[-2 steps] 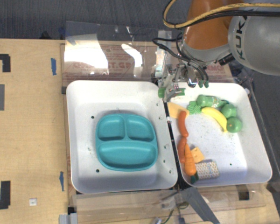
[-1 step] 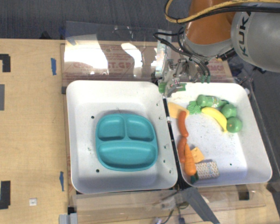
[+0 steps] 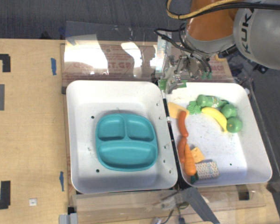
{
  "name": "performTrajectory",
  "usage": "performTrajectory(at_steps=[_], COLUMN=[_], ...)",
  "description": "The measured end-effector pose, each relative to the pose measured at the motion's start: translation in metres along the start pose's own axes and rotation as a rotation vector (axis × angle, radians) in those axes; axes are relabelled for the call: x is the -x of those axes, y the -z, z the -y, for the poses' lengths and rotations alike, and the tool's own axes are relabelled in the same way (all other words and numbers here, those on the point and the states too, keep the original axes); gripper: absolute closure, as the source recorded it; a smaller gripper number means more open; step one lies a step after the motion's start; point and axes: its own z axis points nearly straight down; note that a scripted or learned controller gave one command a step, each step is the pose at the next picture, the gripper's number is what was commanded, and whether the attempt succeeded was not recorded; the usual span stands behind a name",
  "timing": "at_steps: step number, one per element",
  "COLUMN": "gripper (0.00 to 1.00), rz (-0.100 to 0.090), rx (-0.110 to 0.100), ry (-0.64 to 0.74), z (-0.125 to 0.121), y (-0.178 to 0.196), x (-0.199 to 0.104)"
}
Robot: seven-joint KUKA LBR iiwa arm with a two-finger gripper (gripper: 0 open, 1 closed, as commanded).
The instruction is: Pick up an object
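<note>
**Right bin crowded along its left wall and far side**

Carrots [image 3: 186, 148] are lying along the right bin's [image 3: 252, 139] left wall, greens [image 3: 214, 104] and a banana [image 3: 215, 118] are crowding its far side, leaving its near-right floor open. A teal tray [image 3: 126, 141] is filling the left bin's [image 3: 79, 101] middle.

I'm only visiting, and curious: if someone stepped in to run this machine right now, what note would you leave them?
Gripper: over the far left corner of the right bin, nothing seen held; whether open or shut can't be told.
Right bin: banana, green toy vegetables, two carrots, a small patterned roll.
Left bin: teal divided tray.
Done: nothing lifted yet.
Left: pick up one object.
</note>
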Motion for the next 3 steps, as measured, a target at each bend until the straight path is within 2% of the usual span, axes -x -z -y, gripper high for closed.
performTrajectory(at_steps=[1, 2, 3], gripper=[1.0, 1.0, 1.0], rz=[-0.008, -0.014, -0.015], rx=[-0.006, 0.0, 0.0], ry=[0.05, 0.005, 0.144], z=[0.07, 0.016, -0.008], y=[0.083, 0.094, 0.103], x=[-0.008, -0.003, 0.0])
